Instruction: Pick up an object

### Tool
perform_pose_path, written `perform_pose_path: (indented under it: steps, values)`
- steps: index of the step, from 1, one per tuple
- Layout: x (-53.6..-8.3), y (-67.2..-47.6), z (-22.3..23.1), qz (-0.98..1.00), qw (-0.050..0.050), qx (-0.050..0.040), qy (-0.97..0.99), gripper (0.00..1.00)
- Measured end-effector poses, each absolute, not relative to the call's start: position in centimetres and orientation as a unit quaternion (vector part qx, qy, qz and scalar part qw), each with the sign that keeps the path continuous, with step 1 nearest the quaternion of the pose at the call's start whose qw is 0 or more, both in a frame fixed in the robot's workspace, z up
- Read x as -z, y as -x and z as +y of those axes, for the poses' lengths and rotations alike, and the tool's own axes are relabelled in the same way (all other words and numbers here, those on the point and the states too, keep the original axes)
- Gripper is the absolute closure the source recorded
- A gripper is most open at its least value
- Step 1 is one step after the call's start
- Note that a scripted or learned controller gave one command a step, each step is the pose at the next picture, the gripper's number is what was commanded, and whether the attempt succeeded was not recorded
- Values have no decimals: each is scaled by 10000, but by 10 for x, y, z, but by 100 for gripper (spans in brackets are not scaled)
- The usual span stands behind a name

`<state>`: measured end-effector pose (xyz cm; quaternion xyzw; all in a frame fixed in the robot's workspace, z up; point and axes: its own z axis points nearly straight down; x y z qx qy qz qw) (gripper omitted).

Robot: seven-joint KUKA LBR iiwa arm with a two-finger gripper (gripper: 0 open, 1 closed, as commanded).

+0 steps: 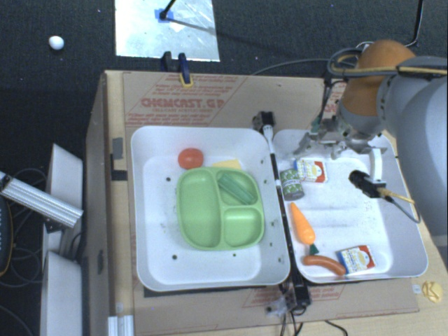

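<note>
My gripper (323, 141) hangs over the far end of the right bin (399, 219), just above and behind a small white carton with a red and green label (312, 170). Left of that carton stands a small dark can (291, 185). An orange carrot (302, 224) lies in the middle of the bin, by its left wall. At the near end a reddish sausage (323, 262) lies beside a second white carton (358, 258). Nothing is seen held in the gripper.
The left bin (157, 257) holds a green divided plate (210, 212) with a green vegetable piece (236, 186) in its far compartment. A red tomato (190, 158) and a yellow piece (227, 165) lie behind the plate. The grey arm (413, 110) fills the upper right.
</note>
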<state>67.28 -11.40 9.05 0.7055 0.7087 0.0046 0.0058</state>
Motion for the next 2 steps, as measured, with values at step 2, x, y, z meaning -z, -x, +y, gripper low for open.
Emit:
perform_pose_path:
  steps: [2]
  values:
    - [-113, -675, -113, 7104, 84, -77, -7037, 100]
